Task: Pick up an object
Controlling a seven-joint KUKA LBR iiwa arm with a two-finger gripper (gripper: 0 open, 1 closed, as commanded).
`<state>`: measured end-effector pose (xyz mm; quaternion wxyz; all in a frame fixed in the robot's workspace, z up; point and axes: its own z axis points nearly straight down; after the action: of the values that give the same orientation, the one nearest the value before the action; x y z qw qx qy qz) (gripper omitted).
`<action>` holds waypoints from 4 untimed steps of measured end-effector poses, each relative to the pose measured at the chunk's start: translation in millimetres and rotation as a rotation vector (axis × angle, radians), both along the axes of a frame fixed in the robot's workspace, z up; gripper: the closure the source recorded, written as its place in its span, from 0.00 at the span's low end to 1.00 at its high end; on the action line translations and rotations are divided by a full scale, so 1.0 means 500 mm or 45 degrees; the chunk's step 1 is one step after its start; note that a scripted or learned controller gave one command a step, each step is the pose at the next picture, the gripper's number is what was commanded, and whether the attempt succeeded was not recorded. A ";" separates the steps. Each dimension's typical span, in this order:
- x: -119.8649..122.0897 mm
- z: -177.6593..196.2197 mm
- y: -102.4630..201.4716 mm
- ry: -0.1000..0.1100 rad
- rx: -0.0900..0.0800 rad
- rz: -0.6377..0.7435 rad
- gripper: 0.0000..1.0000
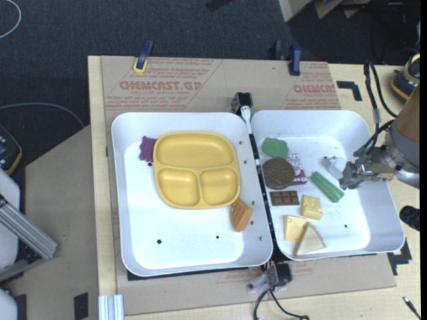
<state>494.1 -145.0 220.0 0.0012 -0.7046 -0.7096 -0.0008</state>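
Observation:
My gripper (348, 176) hangs over the right side of the right bin (347, 122), its dark fingers just right of a green stick-shaped piece (326, 186). Nothing shows between the fingers. In the same bin lie a green leaf-like piece (274, 147), a round brown cookie (277, 173), a dark chocolate bar (284, 197), a yellow cheese cube (311, 207), a pale cheese wedge (294, 227) and a white wedge (311, 241). A small pink bit (298, 177) sits beside the cookie.
The left bin (133, 219) holds a yellow divided plate (197, 167), a purple piece (147, 148) at the plate's left and a tan cracker (241, 215) near the divider. Clamps (141, 57) hold the cardboard at the back.

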 end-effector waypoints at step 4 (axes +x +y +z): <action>0.029 0.031 0.448 -0.003 -0.002 0.000 1.00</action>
<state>508.8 79.2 235.6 -0.0002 -0.7046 -0.7096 -0.0012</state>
